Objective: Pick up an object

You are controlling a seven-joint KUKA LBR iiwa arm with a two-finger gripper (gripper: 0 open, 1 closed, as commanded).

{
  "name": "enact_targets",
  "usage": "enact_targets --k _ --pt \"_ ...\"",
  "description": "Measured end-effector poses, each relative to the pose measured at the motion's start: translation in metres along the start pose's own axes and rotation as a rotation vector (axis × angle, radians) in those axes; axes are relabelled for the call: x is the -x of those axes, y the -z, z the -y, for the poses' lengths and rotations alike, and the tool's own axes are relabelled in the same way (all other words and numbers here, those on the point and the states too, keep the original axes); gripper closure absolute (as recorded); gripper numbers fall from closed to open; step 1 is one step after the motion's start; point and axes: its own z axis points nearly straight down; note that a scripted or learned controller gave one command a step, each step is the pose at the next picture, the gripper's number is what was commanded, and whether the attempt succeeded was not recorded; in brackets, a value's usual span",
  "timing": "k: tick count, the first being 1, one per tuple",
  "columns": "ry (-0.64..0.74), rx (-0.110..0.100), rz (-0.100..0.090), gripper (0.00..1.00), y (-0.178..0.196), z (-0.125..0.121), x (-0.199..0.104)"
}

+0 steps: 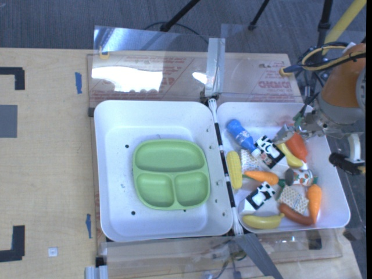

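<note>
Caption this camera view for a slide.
KUKA arm's gripper lowered among toy food in the right bin; green divided tray sits in the left bin.

Toys crowd the right bin [337, 211] (touching, overlapping); the left bin [110, 156] offers room around the green tray [171, 173]

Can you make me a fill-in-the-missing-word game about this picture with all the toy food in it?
1. The tray with three sections is colored ____.
2. That tray sits in the ____ bin of the camera view.
3. The ear of corn is colored ____.
4. The bottle in the right bin is colored ____.

Missing words: green; left; yellow; blue
</note>
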Motion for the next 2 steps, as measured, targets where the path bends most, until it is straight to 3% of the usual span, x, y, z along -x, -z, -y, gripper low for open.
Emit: enact_targets --k 1,2 --pt "0.000 0.009 0.009 1.00 0.015 -0.003 0.002" --pt "0.137 -0.011 0.013 1.00 0.126 0.064 -0.058"
